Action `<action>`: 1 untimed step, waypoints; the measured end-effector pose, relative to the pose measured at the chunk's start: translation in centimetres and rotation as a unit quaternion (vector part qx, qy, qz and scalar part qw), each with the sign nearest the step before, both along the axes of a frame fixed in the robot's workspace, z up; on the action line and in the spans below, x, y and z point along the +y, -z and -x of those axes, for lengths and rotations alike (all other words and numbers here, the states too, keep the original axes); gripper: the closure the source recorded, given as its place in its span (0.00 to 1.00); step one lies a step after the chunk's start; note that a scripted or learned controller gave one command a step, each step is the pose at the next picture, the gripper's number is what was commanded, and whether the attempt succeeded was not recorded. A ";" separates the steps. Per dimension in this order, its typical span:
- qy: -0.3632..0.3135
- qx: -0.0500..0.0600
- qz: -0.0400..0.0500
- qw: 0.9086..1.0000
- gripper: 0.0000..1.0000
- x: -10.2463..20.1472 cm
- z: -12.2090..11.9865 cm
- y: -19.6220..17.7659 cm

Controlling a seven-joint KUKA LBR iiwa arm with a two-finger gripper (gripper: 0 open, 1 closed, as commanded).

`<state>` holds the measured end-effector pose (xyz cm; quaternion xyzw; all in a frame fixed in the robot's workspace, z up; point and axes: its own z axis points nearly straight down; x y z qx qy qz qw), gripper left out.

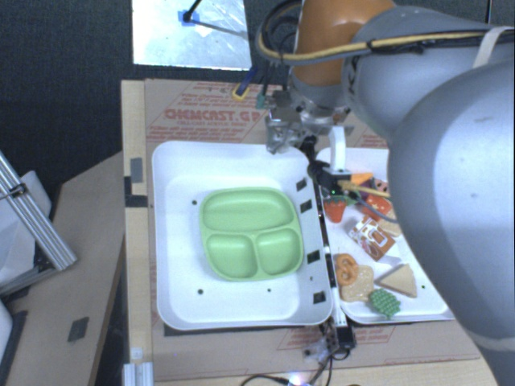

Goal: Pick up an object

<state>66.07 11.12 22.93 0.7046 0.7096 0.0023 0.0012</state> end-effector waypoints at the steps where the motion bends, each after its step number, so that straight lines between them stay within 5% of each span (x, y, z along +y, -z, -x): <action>1: 0.004 0.002 0.001 1.000 1.00 -1.3 0.2 1.4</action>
